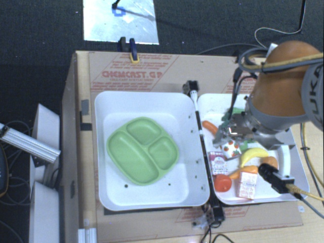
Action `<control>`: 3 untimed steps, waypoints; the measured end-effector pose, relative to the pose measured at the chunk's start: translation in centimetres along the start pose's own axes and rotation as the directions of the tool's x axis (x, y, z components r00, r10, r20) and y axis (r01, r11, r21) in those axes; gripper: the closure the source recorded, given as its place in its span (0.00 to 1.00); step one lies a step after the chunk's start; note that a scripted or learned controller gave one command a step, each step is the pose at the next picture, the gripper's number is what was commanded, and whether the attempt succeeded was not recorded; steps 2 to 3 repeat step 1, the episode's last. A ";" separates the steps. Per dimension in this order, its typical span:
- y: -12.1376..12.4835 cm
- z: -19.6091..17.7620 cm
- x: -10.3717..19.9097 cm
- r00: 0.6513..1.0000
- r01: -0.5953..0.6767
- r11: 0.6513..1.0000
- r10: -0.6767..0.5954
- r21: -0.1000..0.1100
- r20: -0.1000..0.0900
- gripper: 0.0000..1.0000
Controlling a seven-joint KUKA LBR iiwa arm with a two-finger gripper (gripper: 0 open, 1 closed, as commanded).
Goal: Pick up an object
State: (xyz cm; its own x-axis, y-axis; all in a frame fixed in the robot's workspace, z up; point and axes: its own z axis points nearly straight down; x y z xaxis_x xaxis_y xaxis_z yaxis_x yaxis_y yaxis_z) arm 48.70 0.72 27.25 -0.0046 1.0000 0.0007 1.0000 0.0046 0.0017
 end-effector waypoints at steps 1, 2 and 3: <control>0.0 1.0 7.4 1.000 -0.001 1.000 0.001 0.001 0.000 1.00; 0.0 1.0 7.4 1.000 -0.001 1.000 0.001 0.001 0.000 1.00; 0.0 1.0 7.4 1.000 -0.001 1.000 0.001 0.001 0.000 1.00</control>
